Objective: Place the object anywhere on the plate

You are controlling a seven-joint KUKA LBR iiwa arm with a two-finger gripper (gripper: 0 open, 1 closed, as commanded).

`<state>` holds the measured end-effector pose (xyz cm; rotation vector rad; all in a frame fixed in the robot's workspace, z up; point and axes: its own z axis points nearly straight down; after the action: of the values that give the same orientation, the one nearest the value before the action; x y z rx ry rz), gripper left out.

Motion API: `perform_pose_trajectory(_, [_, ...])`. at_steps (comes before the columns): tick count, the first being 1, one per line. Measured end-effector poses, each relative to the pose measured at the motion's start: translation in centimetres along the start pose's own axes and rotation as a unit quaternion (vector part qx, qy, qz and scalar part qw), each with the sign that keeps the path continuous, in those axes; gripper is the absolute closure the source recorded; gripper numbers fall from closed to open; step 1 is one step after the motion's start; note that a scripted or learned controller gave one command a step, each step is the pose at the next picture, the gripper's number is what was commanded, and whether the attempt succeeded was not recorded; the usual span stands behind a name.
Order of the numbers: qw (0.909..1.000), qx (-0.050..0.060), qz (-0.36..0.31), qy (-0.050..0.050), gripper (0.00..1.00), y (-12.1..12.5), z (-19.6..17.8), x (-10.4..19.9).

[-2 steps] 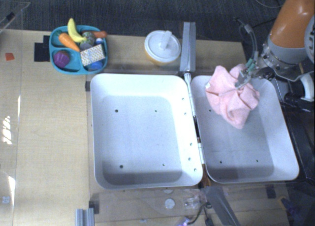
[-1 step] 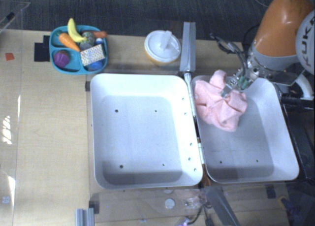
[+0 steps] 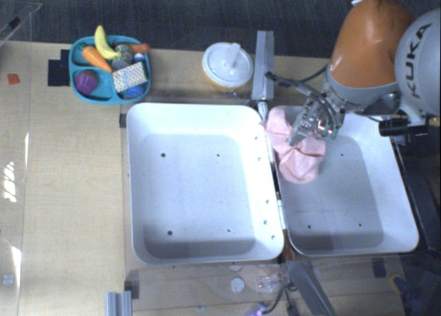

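Observation:
A crumpled pink cloth (image 3: 298, 160) lies in the right bin (image 3: 358, 204) against its left wall, with its upper part lapping up toward the divider between the bins. My gripper (image 3: 303, 134) is directly over the cloth's upper middle, its tip down at the fabric, which bunches up around it. The blue divided plate (image 3: 77, 67) rests on the bench at the far left back, well away from the gripper. It holds a toy banana (image 3: 105, 44), a carrot (image 3: 95, 58), a purple piece (image 3: 86, 82) and a speckled block (image 3: 131, 76).
The left bin (image 3: 200, 184) lies between the cloth and the plate. A white lidded cup (image 3: 227, 65) stands behind the bins, beside a grey upright post (image 3: 263, 67). The orange and grey arm (image 3: 372, 43) fills the back right.

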<state>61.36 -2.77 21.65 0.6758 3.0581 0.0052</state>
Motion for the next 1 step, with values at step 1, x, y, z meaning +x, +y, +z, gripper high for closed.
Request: perform_pose_trajectory(1, [0.9802, -0.001, -0.198, 0.000, 1.00, 4.90, -0.07, 3.45])
